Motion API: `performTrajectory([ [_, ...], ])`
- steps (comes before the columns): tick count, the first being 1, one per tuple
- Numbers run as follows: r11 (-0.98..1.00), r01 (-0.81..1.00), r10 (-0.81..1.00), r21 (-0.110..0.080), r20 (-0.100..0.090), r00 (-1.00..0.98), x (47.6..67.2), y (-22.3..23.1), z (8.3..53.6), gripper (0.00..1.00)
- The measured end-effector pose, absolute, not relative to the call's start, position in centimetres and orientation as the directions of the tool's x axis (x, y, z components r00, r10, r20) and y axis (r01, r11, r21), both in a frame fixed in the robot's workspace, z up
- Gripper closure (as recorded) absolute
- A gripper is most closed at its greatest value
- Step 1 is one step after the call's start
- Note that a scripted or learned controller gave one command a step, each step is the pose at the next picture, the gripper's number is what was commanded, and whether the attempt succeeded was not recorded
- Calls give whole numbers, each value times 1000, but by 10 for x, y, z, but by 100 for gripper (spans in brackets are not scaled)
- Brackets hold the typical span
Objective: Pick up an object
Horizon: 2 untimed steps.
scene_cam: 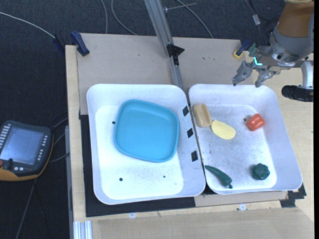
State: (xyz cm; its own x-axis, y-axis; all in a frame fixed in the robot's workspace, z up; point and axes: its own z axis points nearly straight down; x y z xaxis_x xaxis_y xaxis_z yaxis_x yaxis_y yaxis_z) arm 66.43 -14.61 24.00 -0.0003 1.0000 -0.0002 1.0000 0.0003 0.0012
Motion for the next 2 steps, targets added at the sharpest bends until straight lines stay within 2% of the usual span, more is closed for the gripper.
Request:
performTrajectory([
  [1,0,1000,1000,1,0,0,664,-146,240,0],
  [2,1,1000,1000,-3,1,-1,665,-144,198,0],
])
